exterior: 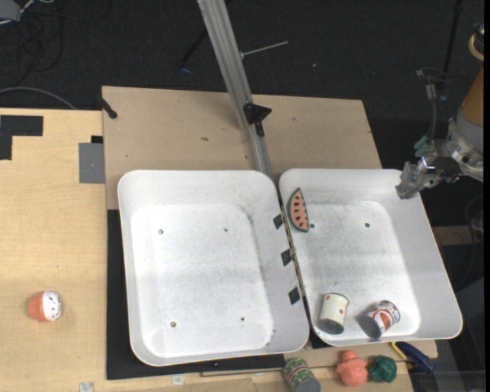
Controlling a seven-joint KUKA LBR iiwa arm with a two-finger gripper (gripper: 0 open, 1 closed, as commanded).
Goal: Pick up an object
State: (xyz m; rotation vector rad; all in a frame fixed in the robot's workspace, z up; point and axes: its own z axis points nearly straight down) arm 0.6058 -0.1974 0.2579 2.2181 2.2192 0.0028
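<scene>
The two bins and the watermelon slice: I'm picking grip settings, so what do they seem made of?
Both the left bin and the right bin look like moulded white plastic, matte and faintly speckled, with rounded rims. The watermelon slice looks like a painted toy, plastic or perhaps rubber; its finish is too small to tell.

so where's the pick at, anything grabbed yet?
Nothing looks done. The gripper is over the right bin's far right rim with nothing seen in it. The watermelon slice, white cup and red can all lie in that bin. Approach, grasp and lift are left.
</scene>
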